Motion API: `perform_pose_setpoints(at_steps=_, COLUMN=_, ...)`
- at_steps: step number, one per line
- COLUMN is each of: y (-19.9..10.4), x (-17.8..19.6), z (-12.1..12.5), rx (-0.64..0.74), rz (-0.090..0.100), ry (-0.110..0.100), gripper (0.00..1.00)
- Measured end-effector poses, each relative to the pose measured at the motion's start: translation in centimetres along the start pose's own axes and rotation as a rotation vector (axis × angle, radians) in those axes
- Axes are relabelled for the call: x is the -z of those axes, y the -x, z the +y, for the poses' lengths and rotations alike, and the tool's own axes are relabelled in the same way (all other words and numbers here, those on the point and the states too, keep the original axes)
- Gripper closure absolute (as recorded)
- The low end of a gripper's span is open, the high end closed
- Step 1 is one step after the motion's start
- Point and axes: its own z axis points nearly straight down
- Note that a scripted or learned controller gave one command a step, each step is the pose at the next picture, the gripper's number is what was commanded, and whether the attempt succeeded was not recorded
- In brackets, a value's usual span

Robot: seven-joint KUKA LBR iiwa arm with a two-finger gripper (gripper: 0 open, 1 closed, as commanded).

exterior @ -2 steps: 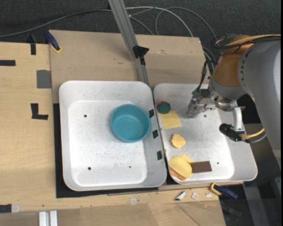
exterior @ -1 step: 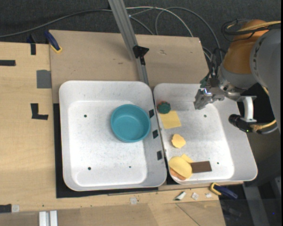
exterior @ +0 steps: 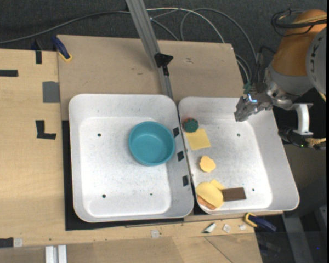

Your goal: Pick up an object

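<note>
My gripper (exterior: 242, 114) hangs over the far right part of the right bin (exterior: 274, 163), with nothing visible between its fingers. Along that bin's left side lie a small teal and red round piece (exterior: 191, 125), a flat yellow square (exterior: 198, 139), a small yellow lump (exterior: 207, 164), a yellow and orange rounded object (exterior: 209, 194) and a brown block (exterior: 233, 194). The nearest of these, the teal piece, lies well to the left of the gripper. A blue bowl (exterior: 151, 142) stands upright in the left bin (exterior: 93, 163).
A grey metal pole (exterior: 145, 29) slants down to the seam between the bins at the back. Cables (exterior: 208, 21) run over the dark floor behind the bench. Small clips (exterior: 225, 227) lie on the bench in front of the right bin.
</note>
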Motion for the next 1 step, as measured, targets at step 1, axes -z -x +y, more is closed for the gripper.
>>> perform_pose_setpoints(at_steps=1, y=-0.02, x=1.52, z=0.05, rx=0.001, rz=0.001, ry=-0.003, gripper=1.00)
